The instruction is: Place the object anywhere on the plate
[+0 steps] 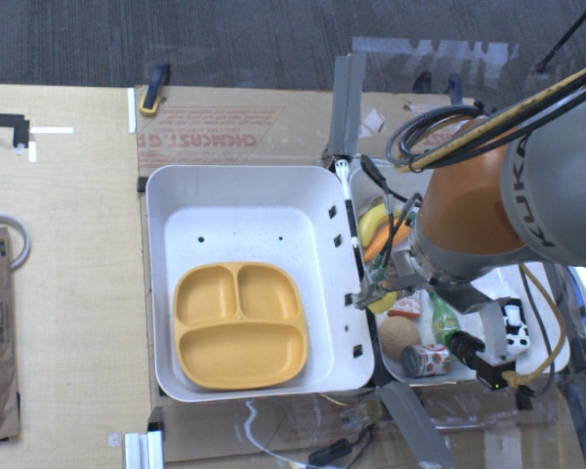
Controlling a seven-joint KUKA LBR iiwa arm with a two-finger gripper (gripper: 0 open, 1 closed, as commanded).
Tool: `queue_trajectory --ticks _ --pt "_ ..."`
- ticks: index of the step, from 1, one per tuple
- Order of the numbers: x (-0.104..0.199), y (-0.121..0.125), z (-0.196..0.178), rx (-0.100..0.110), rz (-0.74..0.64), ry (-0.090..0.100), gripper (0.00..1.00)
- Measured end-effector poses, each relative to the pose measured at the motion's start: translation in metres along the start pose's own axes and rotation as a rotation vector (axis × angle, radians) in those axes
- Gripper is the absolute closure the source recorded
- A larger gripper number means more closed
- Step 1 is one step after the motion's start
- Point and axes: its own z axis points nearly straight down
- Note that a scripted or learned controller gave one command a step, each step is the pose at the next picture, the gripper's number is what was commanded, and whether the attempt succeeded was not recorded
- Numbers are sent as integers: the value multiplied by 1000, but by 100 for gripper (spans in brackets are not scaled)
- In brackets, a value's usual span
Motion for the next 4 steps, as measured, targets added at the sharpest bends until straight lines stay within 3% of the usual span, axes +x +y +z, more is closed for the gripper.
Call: queue_trajectory --ticks 1,2,3,4 --pt "155 27 -33 1 -28 -1 100" --pt "173 97 -82 0 4 -3 100" --pt "174 97 -82 0 4 -3 0" --pt "174 97 -82 0 4 -3 0"
